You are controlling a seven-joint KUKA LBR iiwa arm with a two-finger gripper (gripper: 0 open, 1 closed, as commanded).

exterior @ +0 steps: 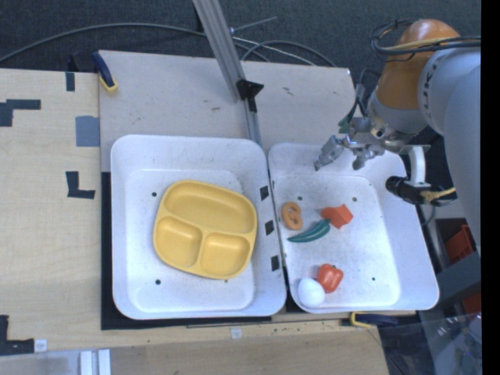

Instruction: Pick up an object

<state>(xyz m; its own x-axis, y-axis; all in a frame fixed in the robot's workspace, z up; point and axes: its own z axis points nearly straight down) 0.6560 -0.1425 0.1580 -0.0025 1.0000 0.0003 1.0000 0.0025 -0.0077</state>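
Note:
My gripper (344,156) hangs over the far edge of the right bin (406,280), its two fingers spread apart with nothing between them. Below it in that bin lie a round orange-brown slice (292,216), a green pod (310,232) and an orange-red block (338,216), grouped near the middle. Nearer the front sit a red pepper (330,276) and a white egg (311,291), touching each other. All of these lie well below and in front of the gripper.
The left bin (133,287) holds a yellow divided plate (205,229). A slanted metal post (223,49) rises behind the bins, ending at a black clamp (249,89). Cables run across the back of the bench.

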